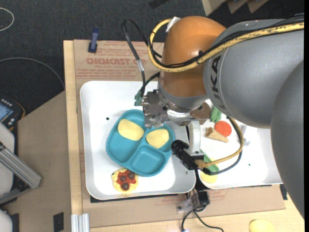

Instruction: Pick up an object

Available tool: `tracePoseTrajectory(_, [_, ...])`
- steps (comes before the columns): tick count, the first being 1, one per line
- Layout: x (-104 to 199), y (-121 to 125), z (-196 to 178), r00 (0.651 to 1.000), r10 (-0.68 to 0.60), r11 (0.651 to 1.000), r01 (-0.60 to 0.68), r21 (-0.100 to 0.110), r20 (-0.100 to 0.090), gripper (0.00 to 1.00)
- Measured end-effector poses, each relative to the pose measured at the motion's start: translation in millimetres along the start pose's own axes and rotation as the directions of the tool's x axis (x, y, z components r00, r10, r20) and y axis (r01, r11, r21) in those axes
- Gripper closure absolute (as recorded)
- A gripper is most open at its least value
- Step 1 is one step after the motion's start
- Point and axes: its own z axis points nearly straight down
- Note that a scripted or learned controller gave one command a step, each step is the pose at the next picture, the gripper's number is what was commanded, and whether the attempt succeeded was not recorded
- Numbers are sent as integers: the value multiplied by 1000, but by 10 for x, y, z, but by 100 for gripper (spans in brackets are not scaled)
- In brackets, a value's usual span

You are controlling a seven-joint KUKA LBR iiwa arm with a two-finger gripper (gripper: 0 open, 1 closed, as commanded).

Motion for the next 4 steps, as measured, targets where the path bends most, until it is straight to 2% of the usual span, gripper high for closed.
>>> tracePoseTrajectory(1, [70,-291,-1458,1000,0,1000,0,-12,-6,100])
tracePoseTrajectory(2, [-297,112,-15,1000,10,1000,-10,13,5,100])
tracePoseTrajectory(3, [-296,-70,-1314,1000,2,1000,-2,-9,-3,100])
tracePoseTrajectory(4, [-292,-67,-1346,1000,3,1000,-3,1,1,100])
